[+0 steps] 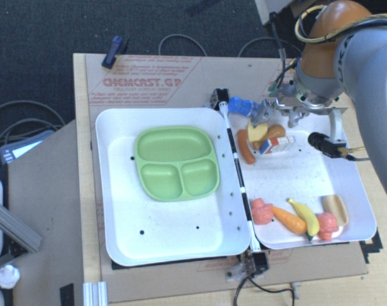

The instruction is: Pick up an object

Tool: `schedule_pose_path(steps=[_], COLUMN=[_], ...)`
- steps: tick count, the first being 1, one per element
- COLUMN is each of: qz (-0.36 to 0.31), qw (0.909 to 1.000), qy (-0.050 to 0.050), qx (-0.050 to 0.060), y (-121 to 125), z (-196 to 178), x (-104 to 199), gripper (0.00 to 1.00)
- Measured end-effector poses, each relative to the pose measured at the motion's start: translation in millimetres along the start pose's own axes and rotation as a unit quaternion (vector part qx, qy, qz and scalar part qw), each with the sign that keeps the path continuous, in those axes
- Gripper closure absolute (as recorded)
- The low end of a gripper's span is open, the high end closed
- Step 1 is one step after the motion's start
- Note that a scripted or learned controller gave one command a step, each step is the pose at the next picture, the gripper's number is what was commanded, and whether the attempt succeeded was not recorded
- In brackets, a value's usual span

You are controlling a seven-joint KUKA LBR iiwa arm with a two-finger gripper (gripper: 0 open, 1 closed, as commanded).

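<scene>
My gripper (294,117) hangs over the far end of the right bin (346,171), just right of a small cluster of toy food. That cluster holds an orange sausage (245,147), a yellow piece (258,132), a brown piece (277,132) and a small red, white and blue carton (274,145). A blue object (241,106) lies at the bin's far left corner. Nothing visibly sits between the gripper's tips.
Along the right bin's near edge lie a pink toy (262,212), a carrot (289,218), a banana (306,216), a red-pink piece (328,224) and a bun (335,207). The left bin (116,222) holds a green divided plate (176,162).
</scene>
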State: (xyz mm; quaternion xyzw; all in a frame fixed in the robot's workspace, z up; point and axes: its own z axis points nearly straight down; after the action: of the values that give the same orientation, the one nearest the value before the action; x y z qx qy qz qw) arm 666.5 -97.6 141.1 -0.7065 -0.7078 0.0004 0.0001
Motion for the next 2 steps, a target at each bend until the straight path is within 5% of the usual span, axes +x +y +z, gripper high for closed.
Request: schedule_pose_path(steps=[1,2], qz=[0.001,0.001], qw=[1.0000,1.0000], qy=[0.000,0.000], qx=[0.000,0.000], y=[0.3,-45.1], z=[45.5,56.7], x=[3.4,-5.0], gripper=[0.00,0.00])
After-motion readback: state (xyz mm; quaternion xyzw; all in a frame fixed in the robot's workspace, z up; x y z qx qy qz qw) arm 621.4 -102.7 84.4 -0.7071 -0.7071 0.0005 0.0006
